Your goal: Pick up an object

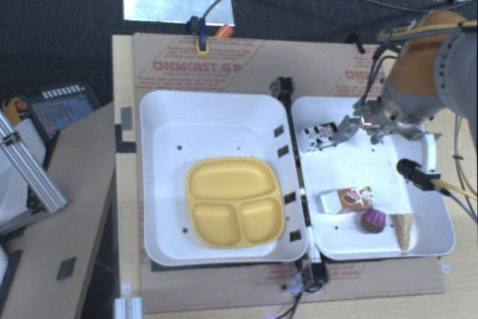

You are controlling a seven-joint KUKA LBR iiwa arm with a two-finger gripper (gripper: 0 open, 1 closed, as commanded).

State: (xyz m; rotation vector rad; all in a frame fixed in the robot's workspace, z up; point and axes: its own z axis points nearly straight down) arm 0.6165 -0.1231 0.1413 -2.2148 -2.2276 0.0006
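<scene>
You've got the arm [437, 63] coming in from the right w/ the tool [349, 126] low over the back left part of the right bin [441, 228], right next to a small white card w/ red and green print [319, 134]. Looks like it's touching or almost touching the card's right edge, but can't tell if it's actually got it, and can't tell if the tool is released or clenched from this angle, too small/blurry. Rest of the right bin: a white packet w/ an orange picture [346, 200] near the front, a purple cupcake thing [373, 220] just beside it, and a tan cone [403, 229] right of that, all well apart from the tool. Left bin [160, 123] has a yellow divided plate [234, 201] sitting toward the front. Both bins sit side by side on the surface [246, 60].
</scene>
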